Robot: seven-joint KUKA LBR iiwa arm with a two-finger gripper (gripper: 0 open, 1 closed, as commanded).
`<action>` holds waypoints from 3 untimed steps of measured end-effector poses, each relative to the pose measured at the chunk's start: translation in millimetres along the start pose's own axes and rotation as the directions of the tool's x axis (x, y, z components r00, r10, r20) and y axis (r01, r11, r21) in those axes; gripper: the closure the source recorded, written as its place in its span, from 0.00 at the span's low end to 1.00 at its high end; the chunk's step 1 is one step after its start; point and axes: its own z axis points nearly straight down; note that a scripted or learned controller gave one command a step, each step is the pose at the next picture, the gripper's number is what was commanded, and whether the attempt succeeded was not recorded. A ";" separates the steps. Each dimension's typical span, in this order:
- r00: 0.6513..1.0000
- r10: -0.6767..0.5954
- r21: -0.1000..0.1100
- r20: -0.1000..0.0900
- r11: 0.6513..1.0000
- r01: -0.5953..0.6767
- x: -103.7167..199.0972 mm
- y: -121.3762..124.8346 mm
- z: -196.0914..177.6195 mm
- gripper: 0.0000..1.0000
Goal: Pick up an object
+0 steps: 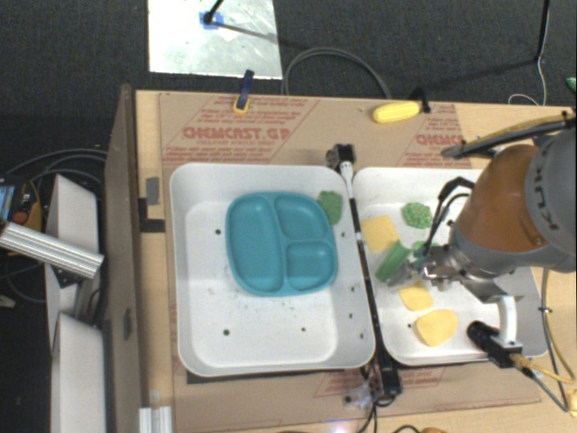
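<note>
Half-hidden tool [425, 267] beside green block [393, 262]; finger state impossible to tell.

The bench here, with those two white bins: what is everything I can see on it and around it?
Bins: two, white, side by side on the bench, left and right.
Tray: one, blue, three compartments, in the left bin.
Green piece: one, at the tray's upper right corner.
Yellow pieces: three, in the right bin, at and.
Green stick: one, right bin, by the gripper.
Green knobbly piece: one, right bin, far side.
Yellow item: one, on the cardboard behind the bins.
Arm: one, grey and orange, over the right bin.
Gripper: one, low among the right bin's pieces.
</note>
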 end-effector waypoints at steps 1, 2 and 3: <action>1.000 0.000 -0.009 0.003 1.000 0.000 -5.0 53.9 -18.0 0.00; 1.000 0.008 0.001 0.002 1.000 -0.008 -27.6 6.9 -4.6 0.00; 1.000 0.004 -0.001 0.001 1.000 -0.004 -12.1 2.1 15.9 0.00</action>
